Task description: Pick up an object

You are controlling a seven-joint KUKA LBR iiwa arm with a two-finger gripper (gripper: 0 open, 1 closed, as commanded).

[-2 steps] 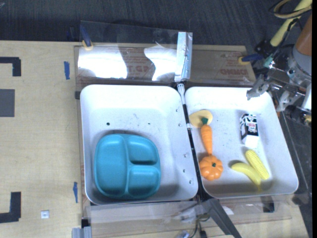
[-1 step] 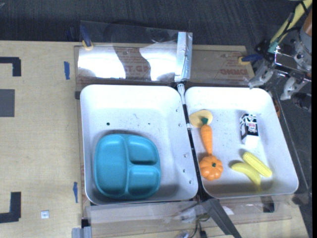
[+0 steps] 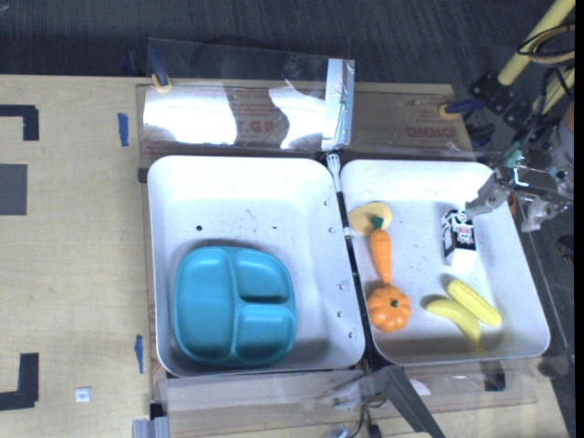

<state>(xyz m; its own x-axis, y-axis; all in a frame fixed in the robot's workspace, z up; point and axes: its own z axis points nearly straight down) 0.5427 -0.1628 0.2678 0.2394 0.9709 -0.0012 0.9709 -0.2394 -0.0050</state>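
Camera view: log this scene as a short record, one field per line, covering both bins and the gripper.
left bin: holds a blue divided tray, lying flat toward the near side
right bin: holds five small items
carrot: by the left wall, green top pointing away
pumpkin: orange, just beyond the carrot's tip
yellow slice: at the carrot's green end
corn cob: beside a banana, near right corner
small carton: black and white, by the right wall
gripper: over the right bin's far right edge, above the carton, holding nothing visible
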